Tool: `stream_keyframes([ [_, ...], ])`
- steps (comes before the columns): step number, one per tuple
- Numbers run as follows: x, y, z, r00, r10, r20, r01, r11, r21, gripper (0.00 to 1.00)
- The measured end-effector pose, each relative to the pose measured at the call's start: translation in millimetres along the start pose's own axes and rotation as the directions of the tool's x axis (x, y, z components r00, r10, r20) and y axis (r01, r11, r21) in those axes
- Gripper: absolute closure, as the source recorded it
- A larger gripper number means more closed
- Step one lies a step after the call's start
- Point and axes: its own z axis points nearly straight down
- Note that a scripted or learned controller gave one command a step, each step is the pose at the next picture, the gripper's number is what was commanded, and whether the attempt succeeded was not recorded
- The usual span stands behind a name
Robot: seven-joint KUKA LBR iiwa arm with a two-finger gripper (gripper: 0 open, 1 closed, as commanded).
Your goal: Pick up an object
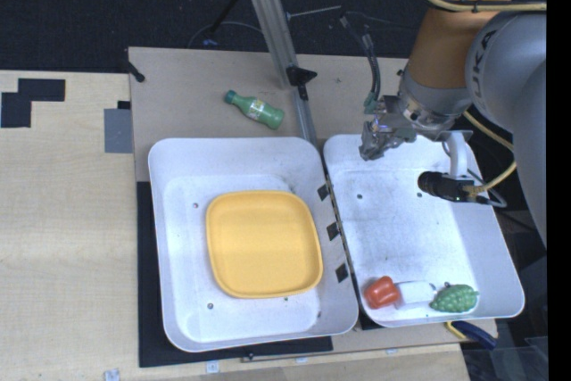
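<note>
The grey arm's two-finger gripper [376,144] hangs over the far edge of the right-hand shallow white plastic bin [406,232], at about twelve o'clock of that bin, with nothing visible between its fingers; whether they stand apart or together I cannot tell from this slanted view. The likely targets lie at the opposite end, around six o'clock of the same bin: a small red plastic pepper-like toy [382,291], a flat white block [416,291] just beside it at its three o'clock, and a bumpy green toy grape cluster [454,299] further toward four o'clock near the rim. To do the step well, I would judge that the arm should travel toward six o'clock, settle squarely above a single piece, preferably the red one since it stands clearest of the wall, and descend straight so the fingers straddle it. The broad yellow square plate [264,243] in the left-hand white bin [174,192] looks too flat for an easy pinch.
</note>
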Motion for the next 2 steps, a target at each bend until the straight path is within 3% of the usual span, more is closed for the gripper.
stream_keyframes([
  [2,98,1,-4,1.0,-0.001,0.0,0.001,1.0,0.0,1.0],
])
